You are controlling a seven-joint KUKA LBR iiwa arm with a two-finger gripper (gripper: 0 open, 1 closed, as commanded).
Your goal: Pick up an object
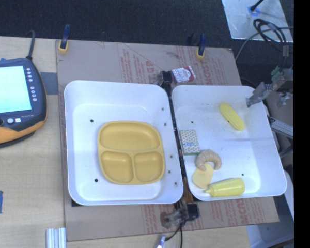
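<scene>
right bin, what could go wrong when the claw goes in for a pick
The croissant, the pale yellow wedge and the mustard bottle lie bunched together, so a grasp there may nudge a neighbour. The small box lies against the bin's left wall, leaving little room. The claw is at the far rim.

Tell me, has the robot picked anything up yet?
Not yet. Nothing looks done: the corn cob, croissant, mustard bottle and small box all lie in the right bin, and the yellow divided plate sits in the left bin. The claw is at the right bin's upper right edge, with nothing in it. The whole pick is left.
</scene>
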